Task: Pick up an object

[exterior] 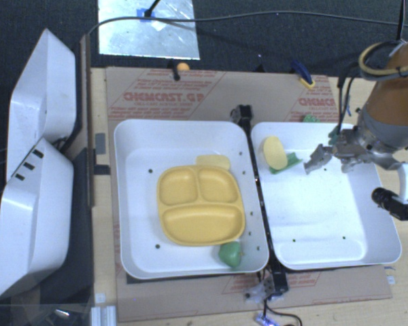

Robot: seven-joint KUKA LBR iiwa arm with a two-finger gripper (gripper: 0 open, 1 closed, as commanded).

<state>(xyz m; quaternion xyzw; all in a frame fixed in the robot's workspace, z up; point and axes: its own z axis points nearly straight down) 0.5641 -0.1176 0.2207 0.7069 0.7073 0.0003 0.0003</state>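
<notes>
Your end effector (317, 160) hangs empty, fingers slightly apart, in the right bin (340, 246), the yellow object (275, 152) lying just toward the tabletop's left edge.

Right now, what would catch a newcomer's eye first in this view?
The yellow divided tray sitting in the middle of the left bin, with a green object at its near edge. Next, the claw hovering over the right bin, close to a yellow object in that bin's far left corner.
</notes>
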